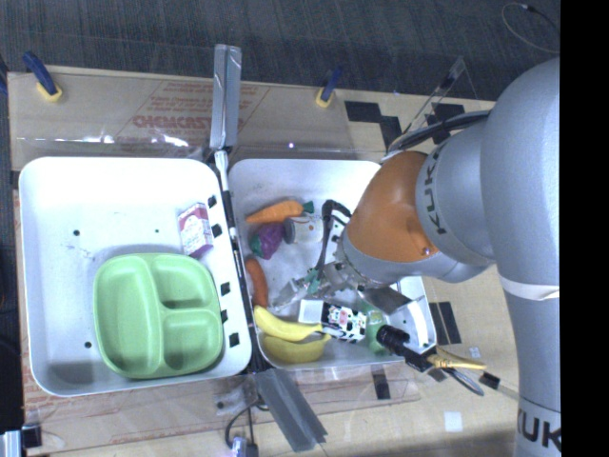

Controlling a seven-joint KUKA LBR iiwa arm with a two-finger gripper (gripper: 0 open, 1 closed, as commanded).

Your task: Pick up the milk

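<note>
Looming largest and closest to the lens, the grey KUKA arm with its orange band (395, 219) is reaching in from the right and bending down over the right-hand shallow white bin (357, 171). Its two-finger gripper (319, 279) is hanging low in the middle of that bin, amid a clutter of small items; whether it is spread or pressed together cannot be told, since the wrist is covering much of it and nothing is clearly sitting in its grasp.

The milk, a small black-and-white cow-patterned carton (343, 321), is lying on its side near the bin's front wall, just below and slightly right of the gripper. Its long axis is running roughly left to right, tilting a little downward toward the right, with a dark green bottle-shaped item (385, 335) just beside its right end and two yellow bananas (288, 336) touching or nearly touching its left end. So the carton is sitting toward the near edge from the gripper, close by but apart from it.

Behind the gripper, an orange carrot (276, 211) and a purple vegetable (268, 242) are resting. In the left-hand white bin (57, 198), a green divided plastic tray (157, 314) and a small red-and-white carton (195, 228) are lying well away.
</note>
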